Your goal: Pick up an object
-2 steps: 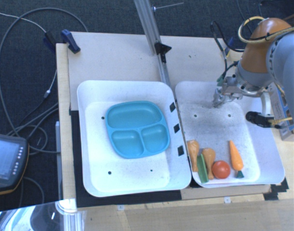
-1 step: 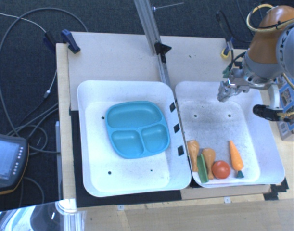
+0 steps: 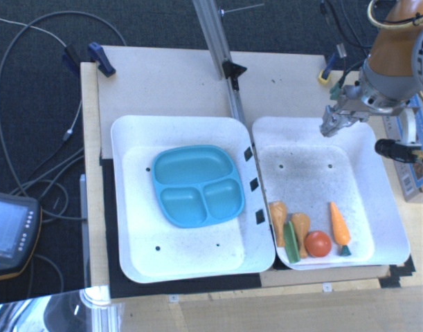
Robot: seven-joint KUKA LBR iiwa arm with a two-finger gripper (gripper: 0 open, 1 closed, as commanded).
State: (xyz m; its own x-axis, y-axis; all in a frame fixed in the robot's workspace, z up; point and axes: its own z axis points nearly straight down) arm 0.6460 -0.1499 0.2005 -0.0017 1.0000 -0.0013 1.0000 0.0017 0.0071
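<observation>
Candidate objects lie along the near edge of the right bin [image 3: 377,185]: a carrot [image 3: 339,225], a red tomato [image 3: 318,243], a green pod [image 3: 291,236] between two tan pieces [image 3: 277,213], all close together; none is touched by the arm. The gripper [image 3: 332,124] hangs over the bin's far rim, well apart from them; its state cannot be determined. The left bin [image 3: 128,185] holds a blue divided tray [image 3: 197,185].

We saw dark carpet floor [image 3: 31,81] around a pale wooden bench [image 3: 169,75], grey cables [image 3: 31,40] looping at 10 o'clock, a screen device [image 3: 10,234] at 8 o'clock, a metal pole [image 3: 211,19] at 12.
</observation>
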